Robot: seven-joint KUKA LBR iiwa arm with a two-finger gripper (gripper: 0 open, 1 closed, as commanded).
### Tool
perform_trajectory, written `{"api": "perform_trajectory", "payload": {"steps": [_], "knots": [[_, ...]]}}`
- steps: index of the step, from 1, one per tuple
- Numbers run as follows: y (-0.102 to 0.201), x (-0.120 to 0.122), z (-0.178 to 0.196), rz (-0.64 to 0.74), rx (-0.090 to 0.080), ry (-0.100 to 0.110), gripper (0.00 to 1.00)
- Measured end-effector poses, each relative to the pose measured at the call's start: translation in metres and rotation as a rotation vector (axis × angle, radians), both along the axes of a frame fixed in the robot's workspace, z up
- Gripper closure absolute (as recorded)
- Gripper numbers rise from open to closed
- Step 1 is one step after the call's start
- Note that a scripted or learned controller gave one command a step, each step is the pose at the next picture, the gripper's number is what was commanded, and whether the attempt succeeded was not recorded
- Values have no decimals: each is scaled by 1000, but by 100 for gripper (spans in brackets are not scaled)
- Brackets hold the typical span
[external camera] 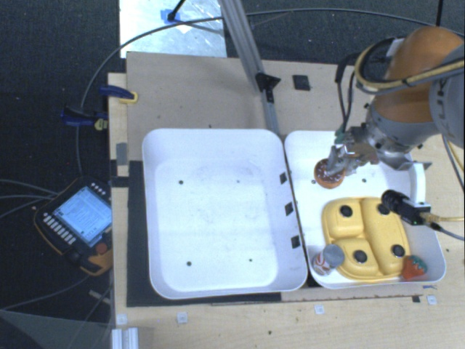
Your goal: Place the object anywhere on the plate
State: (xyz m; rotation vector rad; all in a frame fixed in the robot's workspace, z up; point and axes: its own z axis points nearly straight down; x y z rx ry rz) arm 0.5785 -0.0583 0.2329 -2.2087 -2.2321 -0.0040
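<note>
A small grey-topped piece (331, 256) is lying nearest me, touching the near left corner of the yellow plate (365, 240), with a red strawberry-like toy (414, 267) sitting at the plate's near right corner. Beyond the plate's far edge, the claw (335, 167) is hovering right over a small brown round object (328, 174) in the right bin (304, 151). I cannot tell how the claw is set. I'm thinking an off-centre pinch could be nudging the object away instead of lifting it.
</note>
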Motion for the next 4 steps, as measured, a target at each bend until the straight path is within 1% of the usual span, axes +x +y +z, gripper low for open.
{"api": "perform_trajectory", "payload": {"steps": [1, 3, 4], "knots": [[52, -6, 8, 0, -1, -1, 100], [161, -26, -16, 0, 0, 2, 100], [211, -49, -1, 1, 1, 0, 100]]}}
